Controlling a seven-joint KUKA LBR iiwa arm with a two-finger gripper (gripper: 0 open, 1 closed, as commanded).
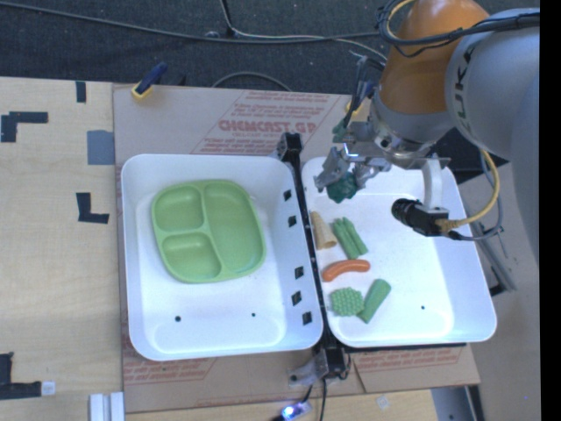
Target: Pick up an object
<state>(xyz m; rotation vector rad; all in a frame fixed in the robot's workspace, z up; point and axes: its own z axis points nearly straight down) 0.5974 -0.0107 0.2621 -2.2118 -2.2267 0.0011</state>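
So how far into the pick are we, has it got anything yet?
Looks partly done: the gripper is raised over the right white bin with a small dark green object at its fingers, though I can't confirm a firm hold. Left in that bin: green stalk pieces, an orange carrot-like piece, a bumpy green piece. The green divided plate sits in the left bin.
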